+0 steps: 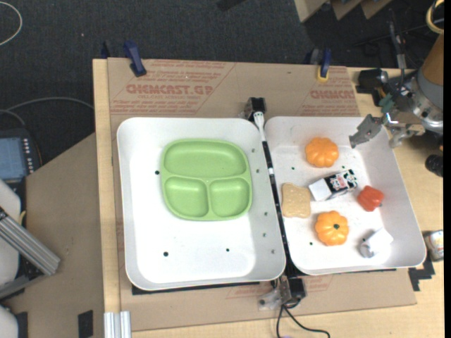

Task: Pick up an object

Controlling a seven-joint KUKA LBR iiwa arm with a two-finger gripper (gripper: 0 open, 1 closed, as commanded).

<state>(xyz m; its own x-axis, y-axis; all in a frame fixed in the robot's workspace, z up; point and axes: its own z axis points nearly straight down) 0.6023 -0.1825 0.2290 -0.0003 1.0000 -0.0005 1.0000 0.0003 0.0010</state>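
The gripper (368, 129) hangs over the right bin's (394, 189) far corner; whether its fingers are open cannot be told, and nothing shows between them. Candidate objects lie loose below, two orange pumpkins (322, 151) nearest, apparently scattered for grasping. A green divided tray (206, 179) sits in the left bin (134, 210).

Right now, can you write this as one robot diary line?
gripper: above right bin far edge, holding nothing | nearest: orange pumpkin | green tray: left bin

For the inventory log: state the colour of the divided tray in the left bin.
Light green tray, camera view.
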